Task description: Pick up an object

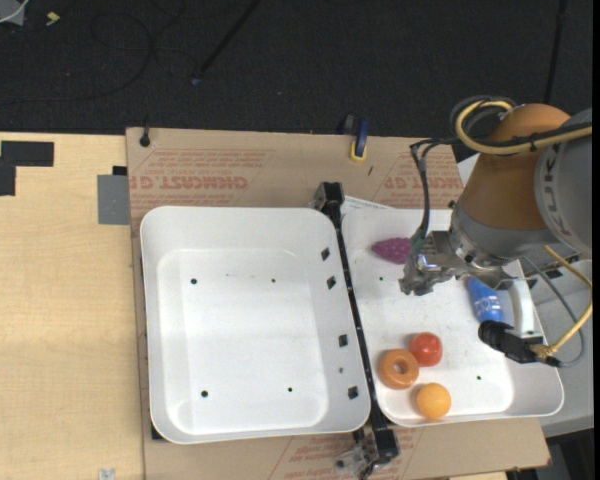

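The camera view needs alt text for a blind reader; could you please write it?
The grey arm's end effector hangs over the right white bin, beside a purple object. Nearer the front lie an orange ring, a red ball and an orange ball.

A single fixed camera looks down from above at a slant. It takes in both shallow white plastic bins point(245, 418) side by side. The grey arm with its orange band point(515, 183) enters from the right.

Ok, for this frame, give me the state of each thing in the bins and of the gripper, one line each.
Gripper: low over the right bin, beside the purple object; nothing visibly held.
Purple object: lying near the right bin's back edge.
Red ball: resting in the right bin.
Orange ring: lying flat, beside the red ball.
Orange ball: resting near the front wall.
Blue object: lying partly under the arm.
Left bin: upright.
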`<act>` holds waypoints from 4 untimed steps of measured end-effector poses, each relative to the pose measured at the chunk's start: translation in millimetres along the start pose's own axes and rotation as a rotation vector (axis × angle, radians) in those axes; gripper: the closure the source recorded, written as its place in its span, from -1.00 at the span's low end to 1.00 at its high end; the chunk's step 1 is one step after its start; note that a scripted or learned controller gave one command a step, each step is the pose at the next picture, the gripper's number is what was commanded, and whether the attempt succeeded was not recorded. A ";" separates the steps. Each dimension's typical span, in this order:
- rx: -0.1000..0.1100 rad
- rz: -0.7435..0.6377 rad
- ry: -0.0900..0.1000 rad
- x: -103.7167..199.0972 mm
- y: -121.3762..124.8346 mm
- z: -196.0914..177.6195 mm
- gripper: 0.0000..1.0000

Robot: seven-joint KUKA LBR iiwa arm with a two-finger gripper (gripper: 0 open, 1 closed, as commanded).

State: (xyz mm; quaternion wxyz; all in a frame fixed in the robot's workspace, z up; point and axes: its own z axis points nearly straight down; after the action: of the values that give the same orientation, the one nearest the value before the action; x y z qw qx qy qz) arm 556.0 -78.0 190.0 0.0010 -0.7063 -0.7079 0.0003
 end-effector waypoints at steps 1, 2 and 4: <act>0.004 0.002 0.000 -3.2 -34.4 35.2 1.00; -0.006 -0.004 0.000 90.8 43.0 1.0 1.00; 0.000 0.002 -0.002 90.0 60.8 2.8 1.00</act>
State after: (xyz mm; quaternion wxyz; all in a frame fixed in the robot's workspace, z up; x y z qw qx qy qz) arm 616.5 12.1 187.2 0.0006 -0.7070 -0.7072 0.0009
